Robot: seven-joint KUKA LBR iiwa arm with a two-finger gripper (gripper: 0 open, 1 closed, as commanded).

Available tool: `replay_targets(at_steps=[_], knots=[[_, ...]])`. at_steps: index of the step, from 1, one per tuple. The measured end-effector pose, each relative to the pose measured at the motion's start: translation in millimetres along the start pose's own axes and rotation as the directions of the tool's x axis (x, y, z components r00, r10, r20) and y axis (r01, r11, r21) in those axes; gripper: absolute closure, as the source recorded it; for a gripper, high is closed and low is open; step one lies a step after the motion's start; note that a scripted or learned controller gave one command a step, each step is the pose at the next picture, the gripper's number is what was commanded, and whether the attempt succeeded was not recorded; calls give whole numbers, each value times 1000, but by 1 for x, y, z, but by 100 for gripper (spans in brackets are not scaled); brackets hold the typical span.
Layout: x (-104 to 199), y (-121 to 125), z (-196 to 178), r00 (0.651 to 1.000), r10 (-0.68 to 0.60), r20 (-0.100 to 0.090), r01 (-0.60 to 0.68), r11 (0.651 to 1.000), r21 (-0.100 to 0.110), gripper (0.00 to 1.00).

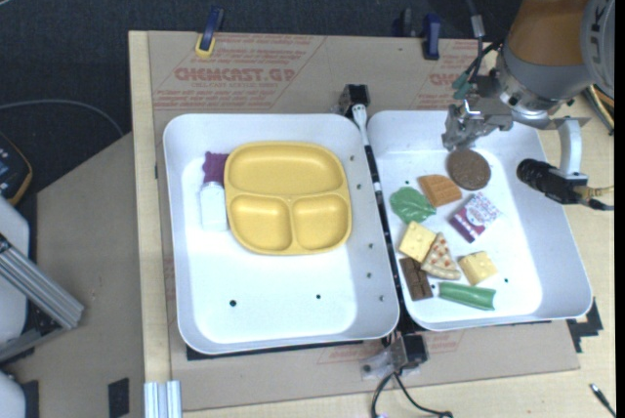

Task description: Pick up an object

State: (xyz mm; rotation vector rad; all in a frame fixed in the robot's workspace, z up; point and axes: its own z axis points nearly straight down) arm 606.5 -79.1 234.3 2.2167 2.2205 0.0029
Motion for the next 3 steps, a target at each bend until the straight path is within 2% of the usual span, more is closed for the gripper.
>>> replay_targets(at_steps=[1,2,3], knots=[[4,-10,18,1000,2,-2,-2,1000,9,100],[-6,3,9,1000,2,0,-2,1000,0,100],[5,5,1,1000,0,0,0,1000,0,100]])
